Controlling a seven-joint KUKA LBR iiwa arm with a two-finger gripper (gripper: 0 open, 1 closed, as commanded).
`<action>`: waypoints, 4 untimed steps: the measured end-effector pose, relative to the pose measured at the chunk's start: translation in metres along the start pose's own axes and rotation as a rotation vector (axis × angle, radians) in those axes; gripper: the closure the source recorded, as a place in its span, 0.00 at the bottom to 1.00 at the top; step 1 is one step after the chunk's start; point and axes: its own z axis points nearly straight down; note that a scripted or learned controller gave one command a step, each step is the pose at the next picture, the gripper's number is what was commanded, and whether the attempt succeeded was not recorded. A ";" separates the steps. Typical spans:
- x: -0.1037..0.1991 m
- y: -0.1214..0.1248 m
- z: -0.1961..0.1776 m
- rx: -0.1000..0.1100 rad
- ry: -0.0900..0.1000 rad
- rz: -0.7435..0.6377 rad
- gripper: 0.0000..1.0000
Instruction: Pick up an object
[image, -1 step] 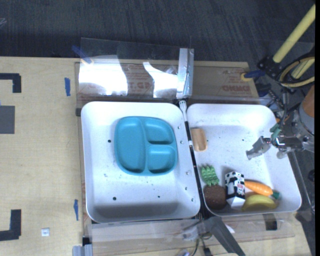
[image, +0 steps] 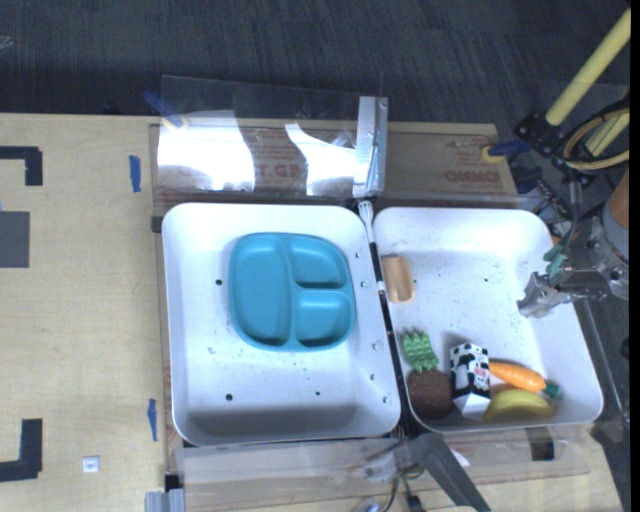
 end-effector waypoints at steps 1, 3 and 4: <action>0.000 0.000 0.000 0.001 0.000 0.000 0.00; 0.024 0.051 0.181 -0.015 -0.002 0.172 0.00; 0.024 -0.005 0.182 -0.018 -0.001 0.123 0.00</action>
